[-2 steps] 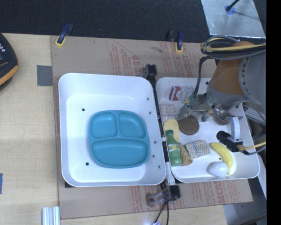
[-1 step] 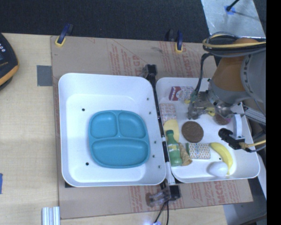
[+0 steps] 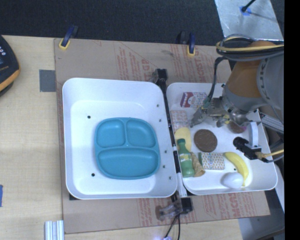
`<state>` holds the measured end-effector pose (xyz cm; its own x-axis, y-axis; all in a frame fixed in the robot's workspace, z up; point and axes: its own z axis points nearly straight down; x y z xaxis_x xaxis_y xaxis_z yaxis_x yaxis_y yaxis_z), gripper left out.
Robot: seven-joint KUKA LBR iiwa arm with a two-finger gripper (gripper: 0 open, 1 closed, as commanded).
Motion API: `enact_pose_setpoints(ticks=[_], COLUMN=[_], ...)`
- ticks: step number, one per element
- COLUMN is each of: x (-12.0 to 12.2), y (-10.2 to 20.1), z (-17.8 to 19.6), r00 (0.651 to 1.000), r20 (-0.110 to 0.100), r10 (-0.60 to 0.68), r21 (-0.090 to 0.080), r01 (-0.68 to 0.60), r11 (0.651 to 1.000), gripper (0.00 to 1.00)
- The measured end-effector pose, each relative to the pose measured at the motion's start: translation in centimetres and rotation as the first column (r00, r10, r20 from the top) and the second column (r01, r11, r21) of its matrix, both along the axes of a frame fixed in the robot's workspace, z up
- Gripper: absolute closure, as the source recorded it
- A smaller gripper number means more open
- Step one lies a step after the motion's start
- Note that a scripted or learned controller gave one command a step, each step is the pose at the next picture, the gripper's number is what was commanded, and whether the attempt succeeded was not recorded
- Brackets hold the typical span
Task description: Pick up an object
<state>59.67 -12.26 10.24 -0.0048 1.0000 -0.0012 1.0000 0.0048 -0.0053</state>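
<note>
Tool: I see the metal two-finger tool (image 3: 208,113) low over the far part of the right shallow white plastic bin (image 3: 270,181), hanging from the grey arm with its orange band (image 3: 246,79) that comes in from the right.
Tool state: I cannot tell from this slant whether it is released or clenched; I see nothing between its tips.
Nearest object: the round dark-brown disc (image 3: 205,140) lies just below the tool, toward me, apart from it.
Card: a small red-and-white printed packet (image 3: 190,100) lies flat just left of the tool, at the bin's far corner.
Yellow piece: a pale yellow rounded object (image 3: 182,135) sits below-left of the tool, against the bin's left wall.
Bottle: a green plastic bottle (image 3: 185,160) lies on its side further below-left, touching the yellow piece's near end.
Packet: a pale patterned rectangular packet (image 3: 213,160) lies below the disc, beside the bottle.
Banana: a yellow banana (image 3: 239,166) lies below-right of the tool, near the bin's front.
White lump: a white rounded object (image 3: 233,180) touches the banana's lower end.
Left bin: the other shallow white bin (image 3: 77,114), well left of the tool, holds a blue three-compartment plastic tray (image 3: 126,148).
Tabletop: both bins rest on a brown cardboard sheet (image 3: 110,59) on the wooden tabletop (image 3: 20,149).
</note>
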Motion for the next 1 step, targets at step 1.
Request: enact_pose_setpoints(ticks=[1], x=[-6.17], y=[0.94], z=[-1.16], r00=[1.0], r20=[-0.004], r10=[-0.002], r21=[0.002], r01=[0.002], r11=[1.0], gripper=[0.0])
